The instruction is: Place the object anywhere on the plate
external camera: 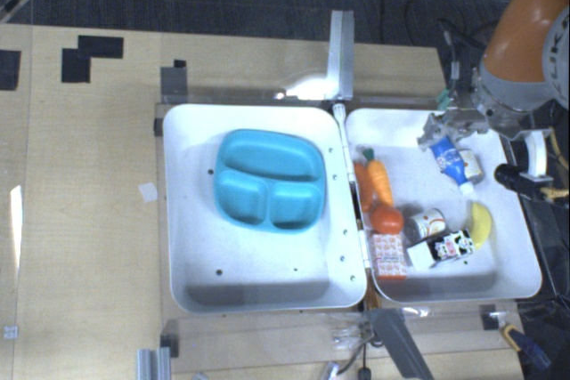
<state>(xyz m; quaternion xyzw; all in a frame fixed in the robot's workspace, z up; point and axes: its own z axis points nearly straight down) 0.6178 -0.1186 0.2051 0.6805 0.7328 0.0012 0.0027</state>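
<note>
The likely target is the blue-and-white tube (454, 160), lying tilted in the far right part of the right bin (517, 280). The gripper (448, 127) sits directly above its upper end, touching or nearly touching it. Whether the jaws are parted or closed I cannot tell, since the metal parts blur together against the tube, so I would not say the tube is held.

The blue plate (267, 178) with three compartments lies in the left bin (191, 271), a little toward the far side, and nothing rests on it. Judging from that, the task is at an early stage: the arm has reached the pick position, but the grasp, the lift, the carry across the divider (342, 191) between the bins and the release over the plate all appear to be left.

Around the tube, the right bin holds a carrot (380, 181) against the left wall, a red tomato-like piece (386, 219) just below it, a printed red packet (387, 255), a small can (427, 223), a black-and-white carton (448, 248) and a banana (481, 223) near the right wall.

The arm's orange band (525, 18) is cut off by the frame edge, and the wrist hides the tube's top end. The labels on the small items are too small to read.
</note>
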